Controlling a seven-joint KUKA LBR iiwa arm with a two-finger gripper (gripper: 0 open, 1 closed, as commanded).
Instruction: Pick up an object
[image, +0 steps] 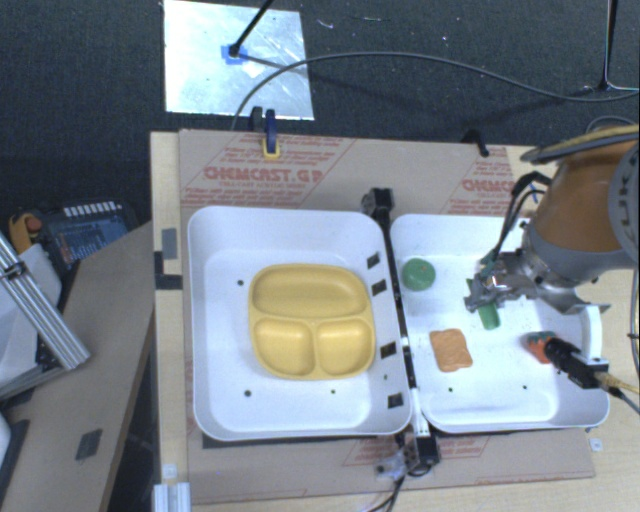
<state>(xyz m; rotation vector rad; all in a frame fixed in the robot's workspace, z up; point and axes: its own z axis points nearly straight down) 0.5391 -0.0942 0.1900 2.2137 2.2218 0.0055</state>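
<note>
Reaching in from the right, the arm (590, 210) is hanging over the right bin (520, 422), with its orange band showing above the grey wrist. The gripper (487, 293) is pointing down over the middle of that bin, and a small green peg (488, 318) is sitting right at its tip, on the near side; whether the gripper is apart, together or clamped on the peg cannot be told from this slant, since the metal parts are blurring into one another. A round green disc (418, 273) is lying to the left of the gripper, toward the far left part of the right bin and apart from the peg. A flat tan piece (451, 350) is lying nearer, to the left of the peg and close to the wall between the bins. The left bin (220, 300) is holding a yellow tray (310, 320) with three compartments, sitting about in its middle. Both bins are resting side by side, touching along their inner walls, on a brown board (300, 165) with red lettering.
</note>
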